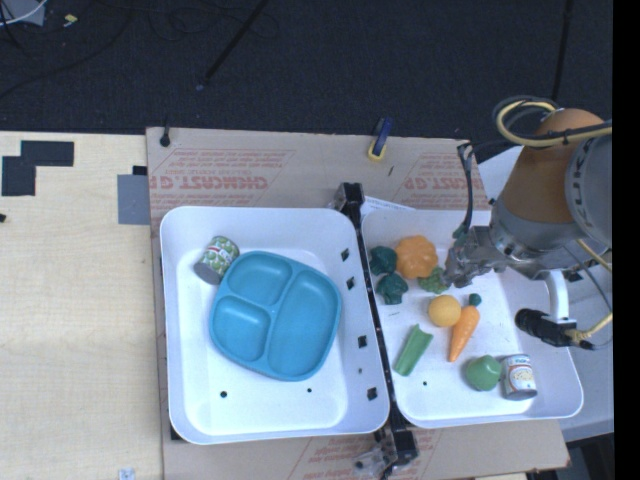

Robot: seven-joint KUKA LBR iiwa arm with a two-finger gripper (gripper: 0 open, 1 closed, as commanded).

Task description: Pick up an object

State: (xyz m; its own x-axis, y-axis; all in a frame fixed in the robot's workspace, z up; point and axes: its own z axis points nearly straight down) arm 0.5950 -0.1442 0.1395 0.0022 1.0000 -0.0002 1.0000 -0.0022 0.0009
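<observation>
Arm enters from the right side of the bench and reaches over the right-hand shallow white plastic bin [560,408]. The two-finger gripper [462,268] sits low near the middle of that bin, toward its far edge. Whether it is open or closed, or has anything in it, cannot be told from this slant: the wrist housing covers it.

Right bin contents: round orange plastic fruit [417,256] near the far edge, just beside the gripper; two dark green leafy toy vegetables [386,273] against the divider edge; a small green piece [433,282] close under the gripper; small yellow round fruit [444,311] and orange toy carrot [462,333] at centre, touching or nearly so; light green pod-shaped piece [412,350] toward the near edge; green rounded toy [483,372] and small labelled tin can [518,377] in the near right corner.

Left bin [190,408]: blue three-compartment plastic plate [275,315] at centre, a second small can [216,259] at its far left corner.

Judgement: approach or descent phase, no object lifted yet. Likely target is the small green piece or the orange fruit. The next move calls for a clean closure on one item without nudging its crowded neighbours, then a straight lift.
</observation>
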